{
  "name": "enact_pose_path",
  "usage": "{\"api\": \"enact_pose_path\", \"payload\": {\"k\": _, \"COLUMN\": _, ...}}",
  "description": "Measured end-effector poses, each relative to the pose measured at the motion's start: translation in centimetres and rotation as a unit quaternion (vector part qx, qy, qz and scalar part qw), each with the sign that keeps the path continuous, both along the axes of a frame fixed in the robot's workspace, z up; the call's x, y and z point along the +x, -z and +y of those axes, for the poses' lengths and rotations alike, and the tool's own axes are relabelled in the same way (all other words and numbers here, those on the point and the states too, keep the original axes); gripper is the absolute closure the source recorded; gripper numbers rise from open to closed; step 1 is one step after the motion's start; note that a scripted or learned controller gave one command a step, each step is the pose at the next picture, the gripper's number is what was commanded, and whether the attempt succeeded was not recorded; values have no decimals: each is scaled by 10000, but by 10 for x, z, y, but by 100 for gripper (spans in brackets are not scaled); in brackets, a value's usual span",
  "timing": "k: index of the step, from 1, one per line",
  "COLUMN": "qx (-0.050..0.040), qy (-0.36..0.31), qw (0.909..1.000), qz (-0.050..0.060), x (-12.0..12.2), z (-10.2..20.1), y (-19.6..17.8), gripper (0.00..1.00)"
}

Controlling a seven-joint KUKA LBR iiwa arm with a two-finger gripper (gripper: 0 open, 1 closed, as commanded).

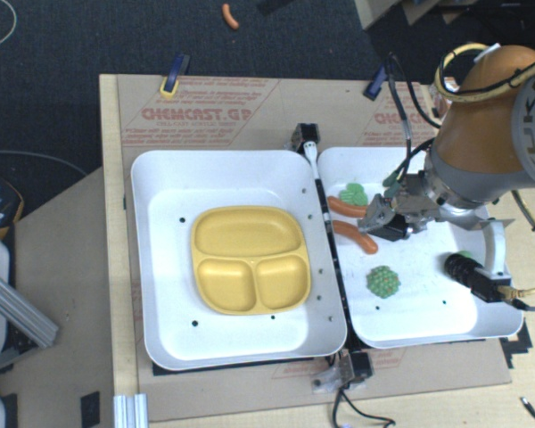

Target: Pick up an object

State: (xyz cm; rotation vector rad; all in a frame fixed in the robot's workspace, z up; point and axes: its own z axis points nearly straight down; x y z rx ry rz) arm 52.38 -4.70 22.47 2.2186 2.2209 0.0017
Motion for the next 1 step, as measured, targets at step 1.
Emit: {"api": "enact_pose_path", "payload": {"k": 1, "qx": 6, "qy": 1, "qw": 10000, "qz": 10, "x": -9, "z": 4, "y": -9, "gripper": 100}}
